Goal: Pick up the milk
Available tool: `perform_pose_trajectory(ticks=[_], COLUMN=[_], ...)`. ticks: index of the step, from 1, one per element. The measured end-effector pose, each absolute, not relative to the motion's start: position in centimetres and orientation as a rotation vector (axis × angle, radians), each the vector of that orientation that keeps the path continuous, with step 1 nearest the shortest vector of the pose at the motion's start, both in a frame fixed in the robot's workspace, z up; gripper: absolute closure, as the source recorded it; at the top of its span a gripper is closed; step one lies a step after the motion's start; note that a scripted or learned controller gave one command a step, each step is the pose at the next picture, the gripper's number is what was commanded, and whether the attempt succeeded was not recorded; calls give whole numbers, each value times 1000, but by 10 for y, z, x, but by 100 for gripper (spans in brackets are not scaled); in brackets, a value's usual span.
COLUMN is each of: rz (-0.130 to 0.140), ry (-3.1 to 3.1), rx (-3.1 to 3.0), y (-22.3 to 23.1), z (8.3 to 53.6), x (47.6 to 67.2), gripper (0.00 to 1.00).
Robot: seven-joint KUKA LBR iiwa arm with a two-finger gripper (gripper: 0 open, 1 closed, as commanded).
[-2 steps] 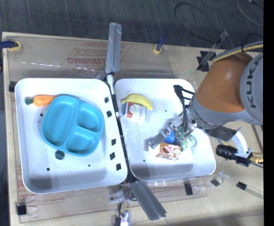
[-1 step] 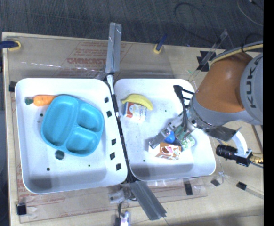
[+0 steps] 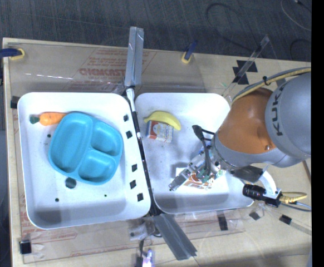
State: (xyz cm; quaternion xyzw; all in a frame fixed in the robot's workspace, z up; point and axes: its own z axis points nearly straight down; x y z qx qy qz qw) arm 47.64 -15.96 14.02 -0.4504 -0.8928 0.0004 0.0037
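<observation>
The arm (image 3: 262,127) hides part of the right bin (image 3: 217,102). The jaws (image 3: 195,176) are low there over something small and unclear; how wide they are, I cannot tell. The milk (image 3: 159,130) sits beside the banana (image 3: 163,118).

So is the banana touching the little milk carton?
Touching, as far as the camera view shows: the banana lies along the milk carton's top edge in the right bin, with no white floor between them.
</observation>
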Motion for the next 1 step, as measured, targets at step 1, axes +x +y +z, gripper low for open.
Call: perform_pose_trajectory(ticks=[1], rz=[18], ry=[-2775], rx=[-1502], y=[-115], z=[111], x=[478], gripper=[0])
